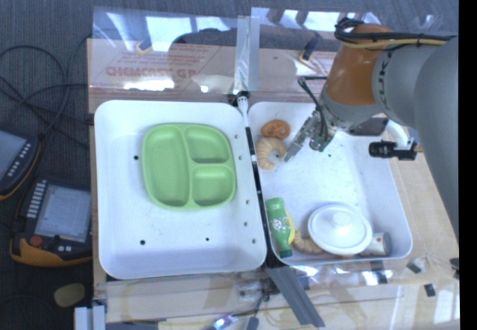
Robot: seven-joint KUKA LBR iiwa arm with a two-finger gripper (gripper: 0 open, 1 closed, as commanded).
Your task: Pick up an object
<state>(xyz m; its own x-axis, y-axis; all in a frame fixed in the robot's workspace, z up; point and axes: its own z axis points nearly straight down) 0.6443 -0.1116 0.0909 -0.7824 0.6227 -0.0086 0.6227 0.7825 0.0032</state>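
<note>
Hand: my hand (298, 144) hangs low in the right bin (373, 172), near its upper left corner, fingers slanting down and left toward the divider. They stand slightly parted, and I see nothing between them; the hand is open and carries nothing.

Nearest candidates: a croissant-shaped toy (269, 151) lies just beside my fingertips, against the bin's left wall. A small orange pretzel-like piece (276, 128) sits just above it. I cannot tell whether a fingertip touches the croissant.

Further candidates: a green bottle (279, 226) lies along the left wall lower down, and a white lidded bowl (340, 229) rests near the bottom edge, with a pale tube-like item (377, 243) partly tucked behind it.

Left bin (112, 194): it holds a green divided plate (188, 165), well apart from my hand.

Progress: no object is lifted; everything rests on a bin floor. I judge this the approach stage, the grasp not yet made.

Remaining: close on one object, most likely the croissant, then raise it clear of the bin.
</note>
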